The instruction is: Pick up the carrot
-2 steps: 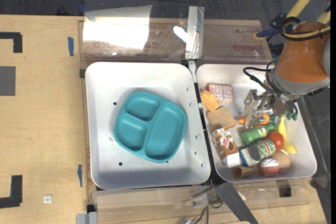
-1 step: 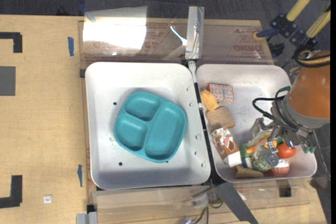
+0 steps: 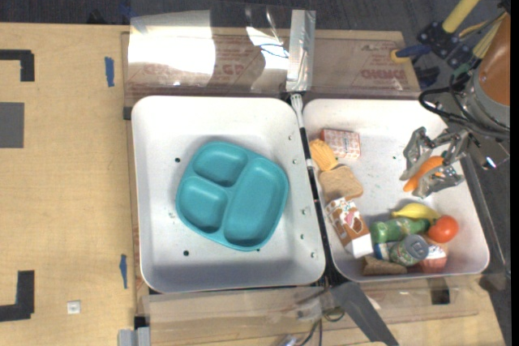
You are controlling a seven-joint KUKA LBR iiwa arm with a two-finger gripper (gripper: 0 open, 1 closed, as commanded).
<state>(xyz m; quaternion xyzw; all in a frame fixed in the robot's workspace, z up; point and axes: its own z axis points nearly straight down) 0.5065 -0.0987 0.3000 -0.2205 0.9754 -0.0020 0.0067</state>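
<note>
**Desk:** Where does the carrot (image 3: 425, 171) sit at this moment?

**Photographer:** In the right-hand white bin (image 3: 381, 116), near its right wall, above the heap of toy food in the lower corner. It reads as an orange sliver lying on a slant, upper end pointing right, lower end pointing left and down toward the yellow banana (image 3: 415, 211).

**Desk:** And the end effector (image 3: 434, 160)?

**Photographer:** Right on top of it. The metal fingers (image 3: 417, 147) straddle the orange piece, one on the upper-left side, the other on the lower right, so the carrot appears to lie between them. The gap looks narrow, about the carrot's own width. I judge them closed on it, though the carrot may be resting on the bin floor rather than lifted.

**Desk:** So which way is the carrot from the tool?

**Photographer:** Directly beneath, no offset to speak of. Its long axis runs roughly across the line joining the fingers, which suits a pinch across the thin dimension.

**Desk:** Arm pose?

**Photographer:** It reaches in from the right edge, orange-banded wrist (image 3: 495, 73) high over the bin's rim, tool angled down and leftward into the bin. The teal divided plate (image 3: 233, 194) in the left bin stands well apart.

**Desk:** Next call?

**Photographer:** Likely a straight lift, clear of the tomato (image 3: 443, 229) nearby.
</note>
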